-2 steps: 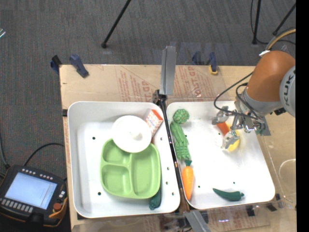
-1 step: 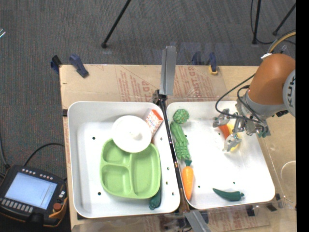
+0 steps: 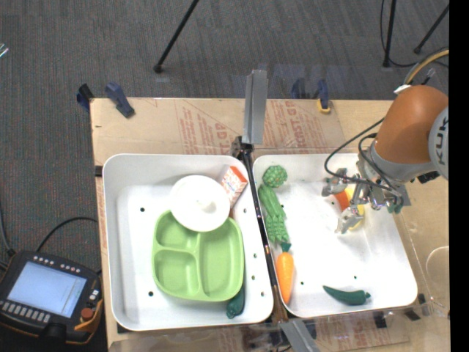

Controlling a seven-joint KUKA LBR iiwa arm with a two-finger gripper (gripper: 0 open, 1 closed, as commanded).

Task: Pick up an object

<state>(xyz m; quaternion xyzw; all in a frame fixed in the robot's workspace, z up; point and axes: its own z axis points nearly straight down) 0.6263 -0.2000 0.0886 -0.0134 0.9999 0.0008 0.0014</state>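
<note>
Leftmost, a handheld control pendant (image 3: 47, 295) lies on the floor beside the bench. Left bin (image 3: 121, 189): a green divided tray (image 3: 198, 259) with a round white lid (image 3: 201, 202) overlapping its upper edge, a small orange-and-white carton (image 3: 234, 183) leaning by the inner wall, and a dark green object (image 3: 235, 306) at the near corner. Right bin (image 3: 399, 270): a long green leafy vegetable toy (image 3: 273, 205) along the left wall, an orange carrot (image 3: 285, 272) below it, and a dark green pepper (image 3: 347, 294) near the front edge. Gripper (image 3: 352, 213): lowered over the bin's upper right area, just above small orange (image 3: 341, 199) and yellow pieces (image 3: 354, 222); whether it is clenched or released cannot be told. Arm (image 3: 410, 130): enters from the right.
</note>
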